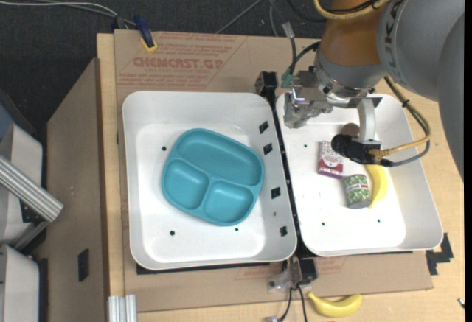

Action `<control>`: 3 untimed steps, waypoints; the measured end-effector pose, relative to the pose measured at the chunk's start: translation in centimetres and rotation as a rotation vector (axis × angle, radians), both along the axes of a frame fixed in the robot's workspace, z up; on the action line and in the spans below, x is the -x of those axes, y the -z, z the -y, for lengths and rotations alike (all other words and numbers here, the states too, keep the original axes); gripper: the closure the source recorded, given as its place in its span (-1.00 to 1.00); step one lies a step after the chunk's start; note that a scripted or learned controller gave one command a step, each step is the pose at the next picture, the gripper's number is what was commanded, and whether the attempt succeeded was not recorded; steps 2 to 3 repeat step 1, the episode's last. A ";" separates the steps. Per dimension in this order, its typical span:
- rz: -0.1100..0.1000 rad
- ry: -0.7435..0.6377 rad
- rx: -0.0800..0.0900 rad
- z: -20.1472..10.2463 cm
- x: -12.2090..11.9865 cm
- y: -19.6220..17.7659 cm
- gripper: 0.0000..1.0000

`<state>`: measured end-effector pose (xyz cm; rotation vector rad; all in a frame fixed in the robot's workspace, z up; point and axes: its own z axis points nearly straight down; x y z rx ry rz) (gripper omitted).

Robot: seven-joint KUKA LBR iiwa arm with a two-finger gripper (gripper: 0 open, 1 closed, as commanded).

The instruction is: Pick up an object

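Gripper (306, 108), finger state impossible to tell, hangs above the right white bin (413, 228); the small green-labelled can (358, 190) looks rigid, light, best pinched across its sides.

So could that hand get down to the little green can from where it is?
Probably yes. The hand hangs over the same right bin, and the green can lies uncovered, though a banana and a small pink packet crowd it.

Cardboard sheet (177, 55) covering the desk (74, 121) beneath both bins; blue clamp (145, 35) at its far-left edge; yellow banana-shaped item (335, 304) at the near edge.
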<state>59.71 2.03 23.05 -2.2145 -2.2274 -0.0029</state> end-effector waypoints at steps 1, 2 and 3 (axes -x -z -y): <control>-0.005 -0.001 0.000 -5.5 0.1 1.3 1.00; -0.005 -0.001 0.000 -5.5 0.1 1.3 1.00; -0.005 -0.001 0.000 -5.5 0.1 1.3 1.00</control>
